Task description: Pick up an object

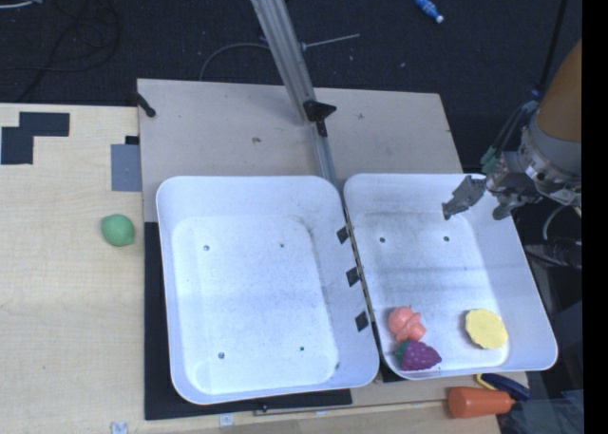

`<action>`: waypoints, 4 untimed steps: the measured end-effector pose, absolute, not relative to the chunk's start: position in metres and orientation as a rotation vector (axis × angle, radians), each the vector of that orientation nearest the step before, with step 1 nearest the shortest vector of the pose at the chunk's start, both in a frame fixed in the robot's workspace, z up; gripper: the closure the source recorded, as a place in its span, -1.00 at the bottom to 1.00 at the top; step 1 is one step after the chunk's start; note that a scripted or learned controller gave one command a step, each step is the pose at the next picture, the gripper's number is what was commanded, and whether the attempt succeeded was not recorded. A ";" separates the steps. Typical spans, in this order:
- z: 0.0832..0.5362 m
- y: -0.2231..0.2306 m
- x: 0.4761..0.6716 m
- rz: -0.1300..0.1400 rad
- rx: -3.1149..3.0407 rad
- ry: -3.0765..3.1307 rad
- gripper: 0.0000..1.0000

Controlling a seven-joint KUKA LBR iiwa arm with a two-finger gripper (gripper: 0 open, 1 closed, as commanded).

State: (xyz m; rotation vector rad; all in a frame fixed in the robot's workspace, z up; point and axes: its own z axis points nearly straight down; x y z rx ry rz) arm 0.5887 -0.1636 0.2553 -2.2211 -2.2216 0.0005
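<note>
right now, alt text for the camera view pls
The end effector hovers over the right bin's far edge, holding nothing. Near that bin's front lie a pink toy, purple grapes and a yellow piece.

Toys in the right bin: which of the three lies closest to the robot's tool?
The flat yellow toy, toward the bin's right side. The tool hangs over the far right part; the orange-pink toy and purple toy lie further left.

Arm (pixel 560 109) enters from right — gripper (pixel 483 198) low, jaws spread, nothing between.
</note>
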 end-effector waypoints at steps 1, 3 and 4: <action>0.193 -0.161 0.592 0.005 -2.217 -2.219 -1.00; 0.090 -0.161 0.582 0.001 -2.220 -2.222 -1.00; 0.102 -0.162 0.582 -0.002 -2.224 -2.220 1.00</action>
